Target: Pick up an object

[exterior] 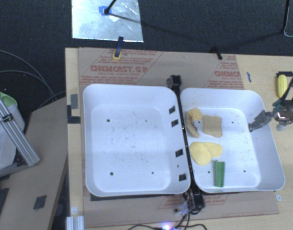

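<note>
The right bin [266,147] holds several small objects at its left side. A tan square block [212,126] lies beside a pale yellow piece [195,114] and a brownish scrap [191,129]. Below them sit a yellow lumpy object [205,153] and a green stick [218,173], which lies lengthwise toward the front wall. My gripper [255,123] reaches in over the bin's right rim, well right of all the objects and apart from them. Nothing shows in its grasp.
The left bin [129,143] stands beside the right one, with black clips [177,138] along the shared divider. A yellow item [282,84] rests on the bench at the far right. A shiny metal sheet [107,13] lies beyond the bench.
</note>
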